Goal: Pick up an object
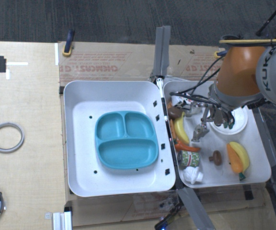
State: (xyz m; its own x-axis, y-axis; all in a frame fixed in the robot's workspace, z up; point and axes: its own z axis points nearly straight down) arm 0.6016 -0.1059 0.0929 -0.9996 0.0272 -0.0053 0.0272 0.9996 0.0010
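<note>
Now | gripper (pixel 200 132) low over right bin (pixel 258 174), fingers slightly apart, nothing visibly between them | banana (pixel 180 131) lies just beside at 9 o'clock, long axis running 12-to-6 | judged step: close in on banana, approach not finished

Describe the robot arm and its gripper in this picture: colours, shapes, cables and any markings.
The grey, rounded arm bears black KUKA lettering and a broad orange band above the wrist. Thin black cables loop beside the wrist. The gripper is small, metallic and silver-grey, with narrow fingers.
</note>
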